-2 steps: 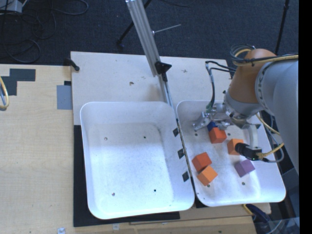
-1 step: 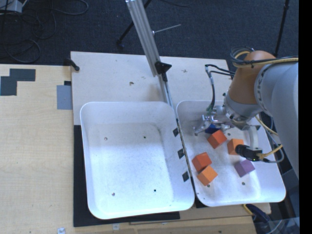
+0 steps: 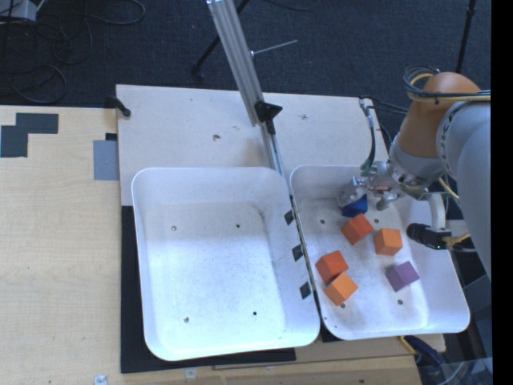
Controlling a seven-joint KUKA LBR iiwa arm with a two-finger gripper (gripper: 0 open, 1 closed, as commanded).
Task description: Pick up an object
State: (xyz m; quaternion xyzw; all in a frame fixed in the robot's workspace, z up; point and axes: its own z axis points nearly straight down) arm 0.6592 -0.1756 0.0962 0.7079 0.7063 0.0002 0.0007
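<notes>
- Right bin point(image 3: 449, 315): you have six small blocks here, all in its middle and near part.
- Blue block point(image 3: 353, 207): sits toward the far side of the right bin, directly under the gripper point(image 3: 362, 191). You can see only part of it below the metal hardware.
- Gripper state: you cannot tell from this slant whether it is spread or pinching; do not count the blue block as held.
- Red-orange block point(image 3: 357, 228): just beside the blue one, on the near side.
- Orange block point(image 3: 388, 241): near the red-orange one, apart from it.
- Purple block point(image 3: 401, 275): alone, well clear of its neighbours; likely your easiest approach.
- Pair by the divider: red-orange block point(image 3: 331, 265) and orange block point(image 3: 342, 287), touching or nearly so; crowded for fingers.
- Handling, judged: small rigid cubes, probably light, flat-faced, not fragile. Take two opposite flat faces, square on; a corner grip would likely twist out.
- Left bin point(image 3: 152, 215): beside the right bin.
</notes>
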